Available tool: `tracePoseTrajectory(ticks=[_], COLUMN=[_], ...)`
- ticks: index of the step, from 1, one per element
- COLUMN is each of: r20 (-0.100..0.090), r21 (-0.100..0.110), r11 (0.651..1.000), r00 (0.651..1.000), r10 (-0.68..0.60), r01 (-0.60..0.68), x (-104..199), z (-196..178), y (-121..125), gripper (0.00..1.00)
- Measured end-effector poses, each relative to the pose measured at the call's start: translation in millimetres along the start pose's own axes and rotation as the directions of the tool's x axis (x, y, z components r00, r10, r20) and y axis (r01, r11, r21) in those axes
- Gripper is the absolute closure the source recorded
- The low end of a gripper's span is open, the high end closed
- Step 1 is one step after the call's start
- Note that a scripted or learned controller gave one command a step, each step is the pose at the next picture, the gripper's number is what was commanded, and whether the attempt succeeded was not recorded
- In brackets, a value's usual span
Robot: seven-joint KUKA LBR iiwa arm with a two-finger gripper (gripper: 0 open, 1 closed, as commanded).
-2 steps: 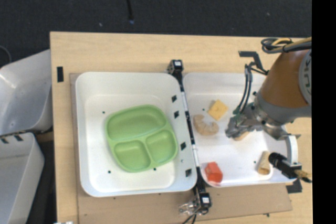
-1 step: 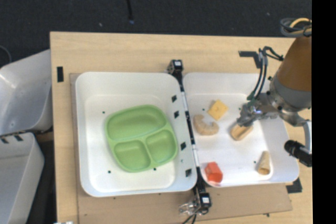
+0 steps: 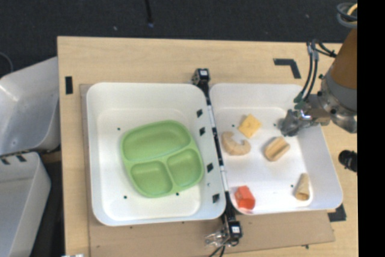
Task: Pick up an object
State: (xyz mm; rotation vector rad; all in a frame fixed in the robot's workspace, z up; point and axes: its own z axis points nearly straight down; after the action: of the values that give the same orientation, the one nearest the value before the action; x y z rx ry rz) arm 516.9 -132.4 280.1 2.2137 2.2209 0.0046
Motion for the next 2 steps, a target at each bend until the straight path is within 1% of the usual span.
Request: tracePoseTrajectory(ticks=[1, 2], r20=[-0.002, -0.002], r21=[0.003, 0.006], r11=[1.000, 1.000], r00=[1.000, 1.000], r10=[-0.004, -0.002], r01=[0.004, 0.002], x=[57.0, 109.1], z=[-1.2, 15.2], y=[10.7, 29.9], gripper=[1.00, 1.00])
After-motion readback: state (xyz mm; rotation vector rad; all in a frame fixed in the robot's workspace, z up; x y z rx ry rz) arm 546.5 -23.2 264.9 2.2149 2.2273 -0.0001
